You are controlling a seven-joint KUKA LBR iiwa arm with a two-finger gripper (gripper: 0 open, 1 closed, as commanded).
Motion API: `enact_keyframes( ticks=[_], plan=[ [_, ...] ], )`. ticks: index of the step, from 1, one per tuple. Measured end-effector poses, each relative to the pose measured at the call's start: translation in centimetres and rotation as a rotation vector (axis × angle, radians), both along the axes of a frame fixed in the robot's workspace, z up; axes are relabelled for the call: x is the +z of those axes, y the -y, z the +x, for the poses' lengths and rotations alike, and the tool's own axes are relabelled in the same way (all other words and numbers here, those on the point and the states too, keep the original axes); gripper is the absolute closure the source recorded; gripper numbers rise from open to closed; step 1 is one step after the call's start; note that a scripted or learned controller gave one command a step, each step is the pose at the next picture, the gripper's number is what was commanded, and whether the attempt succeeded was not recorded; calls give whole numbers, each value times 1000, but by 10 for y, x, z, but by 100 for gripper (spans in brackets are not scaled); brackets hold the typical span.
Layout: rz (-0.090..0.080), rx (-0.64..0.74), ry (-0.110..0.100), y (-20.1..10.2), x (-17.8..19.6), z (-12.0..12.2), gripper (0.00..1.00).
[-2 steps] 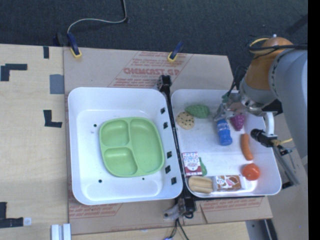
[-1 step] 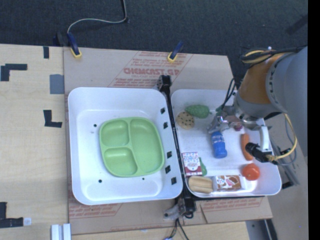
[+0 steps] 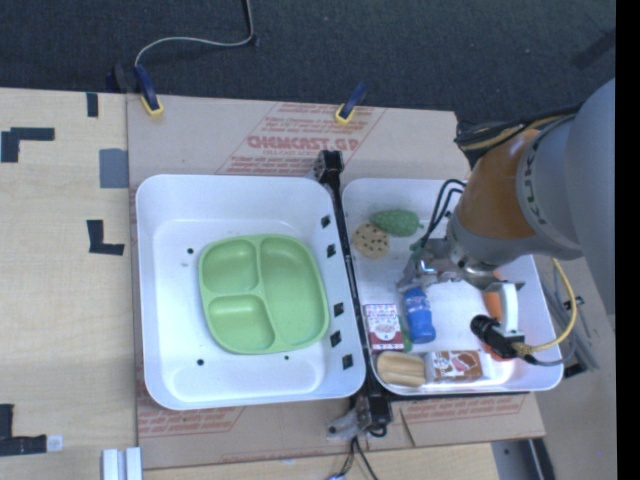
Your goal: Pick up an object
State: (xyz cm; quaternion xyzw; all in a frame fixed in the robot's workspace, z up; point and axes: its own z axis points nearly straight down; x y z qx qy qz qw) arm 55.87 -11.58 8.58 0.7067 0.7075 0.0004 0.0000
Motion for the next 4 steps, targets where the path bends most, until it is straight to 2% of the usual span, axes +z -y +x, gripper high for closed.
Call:
enact_keyframes(
  ticks=[1, 2, 3, 4],
  plan=[
    [-17, -4, 51, -18, 7, -47, 0],
    [-2, 0, 3, -13, 0, 36, 0],
    [-3, -1, 3, -13, 0, 27, 0],
    [-4, 0, 20, -15, 2, -39, 0]
  ],
)
